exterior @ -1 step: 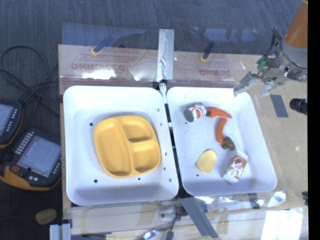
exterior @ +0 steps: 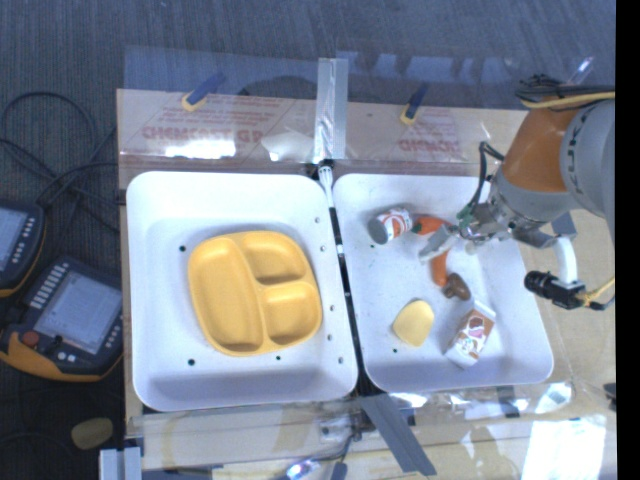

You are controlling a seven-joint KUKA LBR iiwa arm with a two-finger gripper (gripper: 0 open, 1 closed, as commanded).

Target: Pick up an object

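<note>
- White bins, two: left bin (exterior: 150, 298) bears one yellow divided plate (exterior: 255, 290); right bin (exterior: 530, 358) bears five small things.
- Grey arm (exterior: 560, 163), one, reaches over the right bin; gripper (exterior: 458, 236) hangs low, fingers slightly apart, nothing visibly between them.
- Things, each one: can (exterior: 391, 224), carton (exterior: 471, 334), yellow piece (exterior: 412, 322), orange carrot (exterior: 433, 224), brown lump (exterior: 457, 287).
- Progress, judged: nothing lifted; grasp and raise remain.

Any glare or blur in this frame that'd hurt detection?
Camera view: glare washes the clear sheet behind the bins and the bench's front edge; white bin walls are near blown out. Gripper area soft, small items there blur together; yellow tray is evenly lit.
</note>
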